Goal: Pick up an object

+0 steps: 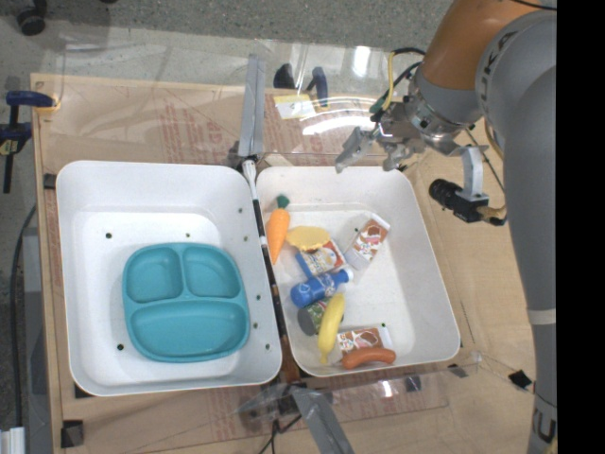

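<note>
My gripper (371, 156) hangs above the far rim of the right bin (430, 263), open, with nothing between its fingers. Below it in that bin lie an orange carrot (276, 231), a yellow wedge (304, 237), a small carton (368, 241), a blue bottle (319, 288), a yellow banana (331, 323), a dark round thing (310, 319), a red sausage (368, 357) and a small packet (359, 338). All of them rest on the bin floor, apart from the gripper.
The left bin (85, 206) holds a teal divided plate (185, 302). A grey rail (250, 112) runs back from between the bins. A blue clamp (19, 121) sits at the bench's left edge.
</note>
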Tool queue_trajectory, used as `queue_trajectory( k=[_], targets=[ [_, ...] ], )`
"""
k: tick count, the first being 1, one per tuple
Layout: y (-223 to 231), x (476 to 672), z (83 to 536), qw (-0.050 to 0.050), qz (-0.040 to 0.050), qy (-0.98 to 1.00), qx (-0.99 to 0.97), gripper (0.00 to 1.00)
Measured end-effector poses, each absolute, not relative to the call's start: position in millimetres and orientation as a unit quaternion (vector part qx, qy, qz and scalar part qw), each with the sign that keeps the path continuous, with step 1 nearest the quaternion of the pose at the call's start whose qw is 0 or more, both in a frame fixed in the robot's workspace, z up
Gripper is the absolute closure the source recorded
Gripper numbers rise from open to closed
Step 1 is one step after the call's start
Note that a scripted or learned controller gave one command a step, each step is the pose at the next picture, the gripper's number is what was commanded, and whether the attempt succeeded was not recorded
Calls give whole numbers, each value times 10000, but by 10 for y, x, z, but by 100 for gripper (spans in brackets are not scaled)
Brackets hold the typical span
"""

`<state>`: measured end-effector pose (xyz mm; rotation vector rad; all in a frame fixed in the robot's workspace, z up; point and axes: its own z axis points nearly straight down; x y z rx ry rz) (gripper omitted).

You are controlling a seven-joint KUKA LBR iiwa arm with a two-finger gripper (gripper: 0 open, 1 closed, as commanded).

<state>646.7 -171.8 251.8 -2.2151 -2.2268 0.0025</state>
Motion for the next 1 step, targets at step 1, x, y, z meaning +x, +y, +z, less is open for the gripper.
queue_trajectory(
  k=[1],
  targets=[
    [-2176,5661,1166,-85,-27,-7162,-6979,0]
  ],
)
